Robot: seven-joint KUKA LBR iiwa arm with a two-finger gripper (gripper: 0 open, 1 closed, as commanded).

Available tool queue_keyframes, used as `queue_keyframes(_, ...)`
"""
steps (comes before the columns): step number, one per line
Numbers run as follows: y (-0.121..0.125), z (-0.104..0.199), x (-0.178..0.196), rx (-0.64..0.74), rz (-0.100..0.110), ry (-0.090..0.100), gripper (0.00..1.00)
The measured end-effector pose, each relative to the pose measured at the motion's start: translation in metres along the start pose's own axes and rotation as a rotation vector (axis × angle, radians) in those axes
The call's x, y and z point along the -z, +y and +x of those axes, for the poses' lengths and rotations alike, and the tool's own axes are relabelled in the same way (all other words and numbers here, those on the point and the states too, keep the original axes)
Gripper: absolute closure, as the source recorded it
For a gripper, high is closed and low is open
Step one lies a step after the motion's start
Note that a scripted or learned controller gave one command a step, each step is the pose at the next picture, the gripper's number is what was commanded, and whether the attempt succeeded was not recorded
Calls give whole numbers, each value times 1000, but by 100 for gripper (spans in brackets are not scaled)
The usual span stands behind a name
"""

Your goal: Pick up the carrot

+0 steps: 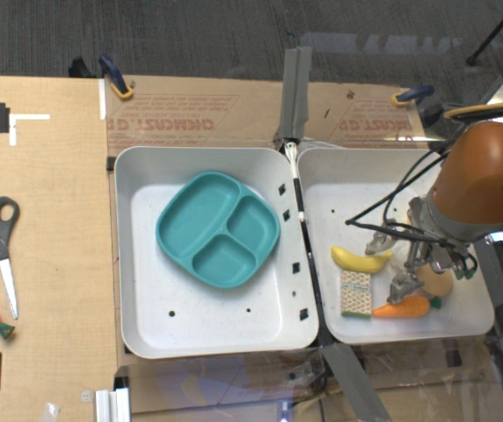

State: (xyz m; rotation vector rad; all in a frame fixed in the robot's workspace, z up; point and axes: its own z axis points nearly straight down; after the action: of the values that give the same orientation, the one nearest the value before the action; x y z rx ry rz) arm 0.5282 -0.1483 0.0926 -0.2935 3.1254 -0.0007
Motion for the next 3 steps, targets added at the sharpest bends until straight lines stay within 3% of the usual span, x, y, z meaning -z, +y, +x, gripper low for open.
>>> queue_keyframes(1, -17, 39, 2, 63, 2, -8, 0)
queue_keyframes(2, -25, 42, 2, -77, 1, -10, 0)
queue_keyframes(3, -12, 43, 3, -111, 5, -16, 0)
